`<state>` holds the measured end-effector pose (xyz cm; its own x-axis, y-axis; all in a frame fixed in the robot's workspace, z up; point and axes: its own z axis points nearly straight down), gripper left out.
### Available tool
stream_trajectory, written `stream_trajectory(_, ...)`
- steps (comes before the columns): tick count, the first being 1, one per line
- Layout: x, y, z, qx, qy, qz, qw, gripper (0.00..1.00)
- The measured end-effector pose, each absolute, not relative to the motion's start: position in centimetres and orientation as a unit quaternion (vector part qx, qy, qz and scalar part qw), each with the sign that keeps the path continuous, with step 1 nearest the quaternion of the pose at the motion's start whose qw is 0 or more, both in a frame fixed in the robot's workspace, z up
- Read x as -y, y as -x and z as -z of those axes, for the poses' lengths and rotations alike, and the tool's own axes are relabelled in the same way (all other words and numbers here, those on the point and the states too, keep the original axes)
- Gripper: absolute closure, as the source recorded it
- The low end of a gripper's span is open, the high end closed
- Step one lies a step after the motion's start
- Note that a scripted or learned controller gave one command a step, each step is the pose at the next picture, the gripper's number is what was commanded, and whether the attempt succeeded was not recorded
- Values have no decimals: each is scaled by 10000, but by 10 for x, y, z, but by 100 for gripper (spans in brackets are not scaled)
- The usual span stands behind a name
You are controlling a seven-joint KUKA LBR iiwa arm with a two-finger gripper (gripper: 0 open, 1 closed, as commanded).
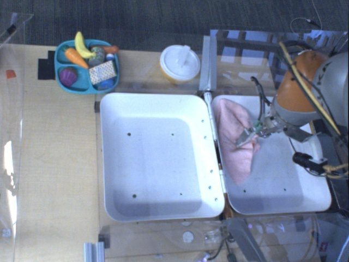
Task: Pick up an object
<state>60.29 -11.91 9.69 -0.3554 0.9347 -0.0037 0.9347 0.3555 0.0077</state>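
Pink cloth [234,141] lies crumpled along left side of right bin [283,195], up against the wall next to left bin [158,157]. Gripper [245,139] sits over cloth's right edge, fingers [241,142] slightly apart w/ tips touching or pressing the fabric; can't tell if any cloth is actually between them. Arm [305,91] partly cut off at right. Outside bins: blue toy tray [87,67], white lidded cup [180,63].

The grey arm [322,91] reached in from the right — orange band up, its gripper [248,135] angled low and leftward.
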Motion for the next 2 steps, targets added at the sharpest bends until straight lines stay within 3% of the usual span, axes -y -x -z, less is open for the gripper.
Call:
stream_trajectory(1, 118, -605, -108, -8236, -5672, -34, 56, 100)
stream_trajectory(2, 87, -613, -187, -8090, -5878, -12, 22, 100)
